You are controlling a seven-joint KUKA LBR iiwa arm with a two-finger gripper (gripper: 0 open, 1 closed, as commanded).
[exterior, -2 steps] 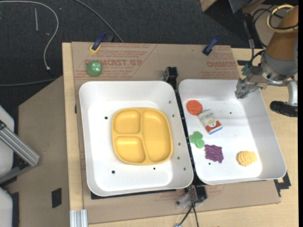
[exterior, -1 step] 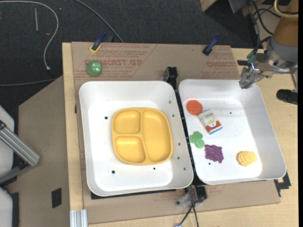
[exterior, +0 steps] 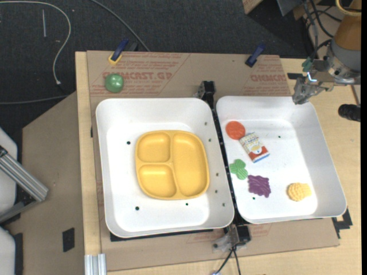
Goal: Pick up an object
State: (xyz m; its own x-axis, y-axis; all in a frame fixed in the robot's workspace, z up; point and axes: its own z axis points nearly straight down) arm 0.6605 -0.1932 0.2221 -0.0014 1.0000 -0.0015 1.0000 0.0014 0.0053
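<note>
Five small things lie well apart in the right bin [exterior: 321, 148]: an orange disc [exterior: 235, 130], a little carton [exterior: 254, 147], green [exterior: 238, 168] and purple [exterior: 259, 185] toys, and a yellow corn piece [exterior: 298, 191]. The gripper [exterior: 302, 93] hovers at the bin's far corner; whether it is spread, I cannot tell. Best to descend squarely over one isolated item. The arm is cut off at the frame's edge.

the arm [exterior: 350, 36] entered from the far right of the camera view, orange band uppermost. its wrist angled down and to the left. the gripper [exterior: 302, 93] pointed downward, nothing visible between its fingers.
</note>
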